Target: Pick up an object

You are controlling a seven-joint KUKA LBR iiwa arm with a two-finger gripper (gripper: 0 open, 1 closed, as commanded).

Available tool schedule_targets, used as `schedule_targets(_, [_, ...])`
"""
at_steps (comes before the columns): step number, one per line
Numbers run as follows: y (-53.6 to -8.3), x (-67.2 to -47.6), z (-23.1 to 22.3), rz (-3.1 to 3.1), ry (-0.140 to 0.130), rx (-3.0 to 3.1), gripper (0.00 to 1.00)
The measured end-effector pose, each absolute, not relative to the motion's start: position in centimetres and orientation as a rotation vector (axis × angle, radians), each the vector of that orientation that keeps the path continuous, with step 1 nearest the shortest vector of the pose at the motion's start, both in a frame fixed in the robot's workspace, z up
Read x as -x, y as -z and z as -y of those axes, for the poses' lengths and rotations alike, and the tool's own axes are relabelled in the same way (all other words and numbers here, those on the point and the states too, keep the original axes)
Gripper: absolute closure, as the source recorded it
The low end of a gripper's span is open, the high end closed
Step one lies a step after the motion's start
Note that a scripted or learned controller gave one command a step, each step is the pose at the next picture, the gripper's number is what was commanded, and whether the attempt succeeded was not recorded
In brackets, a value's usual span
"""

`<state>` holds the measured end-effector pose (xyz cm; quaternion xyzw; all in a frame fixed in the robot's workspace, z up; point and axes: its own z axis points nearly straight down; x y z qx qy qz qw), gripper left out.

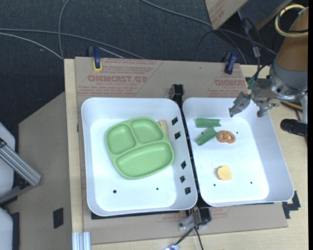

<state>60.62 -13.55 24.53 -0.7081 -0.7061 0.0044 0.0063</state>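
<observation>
In the right bin (274, 161) lie two green strips (208, 122) (207, 136), a brown pretzel (226, 137) and a yellow round piece (224, 173). My gripper (250, 108) hovers over the bin's far right corner, up and to the right of the pretzel. Its two fingers stand spread apart, with nothing between them. The left bin (98, 185) carries a green divided plate (140, 147) with a small tan piece (163, 127) at its far right rim.
A black divider strip (183, 146) runs between the two bins. Blue clamps (98, 58) (230, 61) hold the board's far edge. Cables cross the dark floor behind, and a cardboard box (222, 10) sits at the top right.
</observation>
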Motion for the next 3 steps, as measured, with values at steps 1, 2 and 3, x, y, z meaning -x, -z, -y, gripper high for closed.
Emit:
schedule_targets(1, [-25.3,-60.9,13.5,2.221,-0.001,2.221,0.00])
schedule_targets(2, [-19.4,-60.0,13.2,2.216,-0.006,2.216,0.00])
schedule_targets(3, [-15.0,-60.3,12.7,2.218,-0.004,2.217,0.00])
